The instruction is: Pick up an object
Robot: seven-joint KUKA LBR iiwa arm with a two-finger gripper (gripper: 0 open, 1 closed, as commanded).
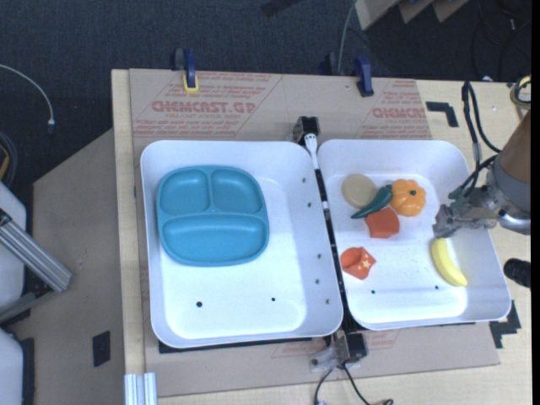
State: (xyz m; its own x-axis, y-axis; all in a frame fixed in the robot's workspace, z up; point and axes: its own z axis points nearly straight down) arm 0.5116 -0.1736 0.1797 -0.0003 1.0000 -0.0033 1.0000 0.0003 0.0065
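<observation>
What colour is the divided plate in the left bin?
Light blue; the divided plate shows plainly in the camera view, lying in the white left bin.

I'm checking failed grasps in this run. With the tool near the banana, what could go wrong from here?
1. The tool sits just above the banana, near the right bin's wall; a descent could clip the wall or push the banana against it.
2. The banana is curved and smooth, so it may roll or slip out.
3. The orange pumpkin, green pepper and red block touch; reaching there could shove neighbours.
</observation>
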